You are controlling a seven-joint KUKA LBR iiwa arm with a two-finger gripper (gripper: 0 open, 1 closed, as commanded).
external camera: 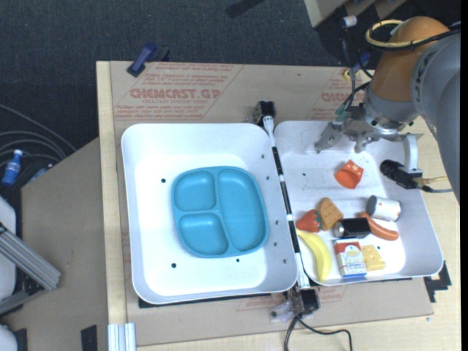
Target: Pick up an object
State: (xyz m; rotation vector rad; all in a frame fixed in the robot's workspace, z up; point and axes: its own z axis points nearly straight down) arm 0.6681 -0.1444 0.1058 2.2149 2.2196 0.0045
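Nothing is picked yet: the gripper hovers with fingers spread and holding nothing near the right bin's far edge, the orange piece lying close by.

Small orange-red block, lying alone, right bin's middle

I watch through one fixed camera set high above the counter, tilted down, at middling range; both white bins sit mid-frame, dark floor beyond its far edge.
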